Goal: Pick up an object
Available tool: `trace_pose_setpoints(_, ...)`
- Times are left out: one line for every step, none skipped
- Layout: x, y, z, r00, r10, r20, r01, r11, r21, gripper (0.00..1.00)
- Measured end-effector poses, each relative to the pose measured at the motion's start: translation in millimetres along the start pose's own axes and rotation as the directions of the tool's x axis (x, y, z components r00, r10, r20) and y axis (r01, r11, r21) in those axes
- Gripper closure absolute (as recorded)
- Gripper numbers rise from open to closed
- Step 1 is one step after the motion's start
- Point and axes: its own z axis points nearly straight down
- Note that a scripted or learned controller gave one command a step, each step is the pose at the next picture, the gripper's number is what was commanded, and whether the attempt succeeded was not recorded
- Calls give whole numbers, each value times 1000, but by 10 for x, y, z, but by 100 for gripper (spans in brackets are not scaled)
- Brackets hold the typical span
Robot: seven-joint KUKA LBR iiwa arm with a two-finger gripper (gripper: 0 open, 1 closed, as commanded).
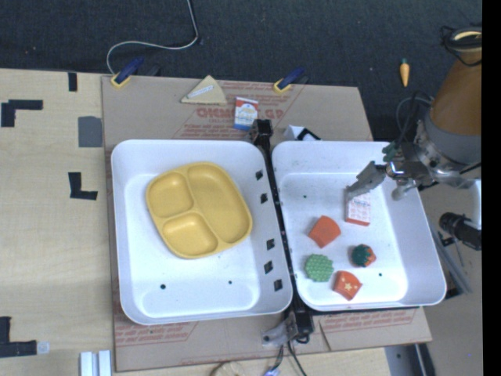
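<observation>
Arm (458,112) entering from right side of view, orange band showing above grey wrist; wrist leaning toward left and slightly down; gripper (366,181) hanging at upper right area of scene, pointing down-left; one grey finger (368,177) sticking out to left; finger spacing too unclear for telling; nothing seen between them

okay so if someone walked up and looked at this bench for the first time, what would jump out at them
Most likely the big yellow divided plate, lying alone in the left bin. Next, the cluster of small things in the right bin: an orange block, a green knobbly ball, a dark green and red piece, a red and orange piece and a small white packet. The gripper hangs just above that packet, reaching in from the right.
</observation>
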Motion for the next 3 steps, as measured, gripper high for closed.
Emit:
trace_pose_setpoints(300,71,1048,1000,0,-2,0,1000,4,0)
trace_pose_setpoints(346,74,1830,1000,0,-1,0,1000,3,0)
trace_pose_setpoints(340,440,1937,1000,0,-1,0,1000,-2,0)
